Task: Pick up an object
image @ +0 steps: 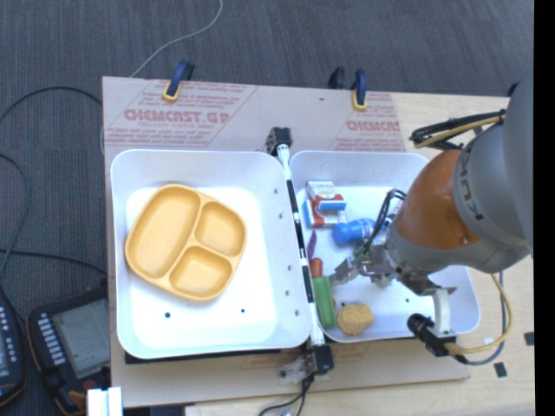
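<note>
Grey arm (486,189) bent low over right bin (464,306), pincer (347,269) spread, beside green marker (323,300)

Grey arm (499,189) with orange band (438,206), black cables (386,211)

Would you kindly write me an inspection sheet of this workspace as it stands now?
Surface: bench with a printed board, bearing two white bins; blue clamps at its far edge.
Job's things: right bin holds a red-and-white carton, a blue object, a green cylinder and a tan lump.
Clutter: left bin holds a yellow three-compartment tray.
Grippers: end effector sits low over the right bin, between the blue object and the tan lump; fingers unclear.
Cables: yellow-and-black cables along the arm; a white cord and dark cables on the floor.
Surroundings: grey carpet; a handheld pendant at the lower left.
</note>
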`<move>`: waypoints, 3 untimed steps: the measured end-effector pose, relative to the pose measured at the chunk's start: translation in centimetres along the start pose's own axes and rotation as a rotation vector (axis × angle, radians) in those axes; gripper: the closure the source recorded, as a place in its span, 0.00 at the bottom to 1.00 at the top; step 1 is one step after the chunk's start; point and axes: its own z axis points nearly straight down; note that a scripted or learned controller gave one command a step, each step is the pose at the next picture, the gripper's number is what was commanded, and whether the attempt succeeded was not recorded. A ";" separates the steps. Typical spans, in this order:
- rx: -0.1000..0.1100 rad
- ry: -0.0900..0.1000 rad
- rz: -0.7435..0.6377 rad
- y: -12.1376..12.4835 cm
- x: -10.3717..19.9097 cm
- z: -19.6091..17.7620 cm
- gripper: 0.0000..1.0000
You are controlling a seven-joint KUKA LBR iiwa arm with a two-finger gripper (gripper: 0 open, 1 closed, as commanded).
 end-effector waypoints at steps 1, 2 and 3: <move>-0.002 0.000 -0.002 3.7 0.4 0.0 0.00; -0.004 0.000 -0.002 3.8 0.4 -1.0 1.00; -0.004 0.000 -0.002 3.8 0.4 -1.0 0.00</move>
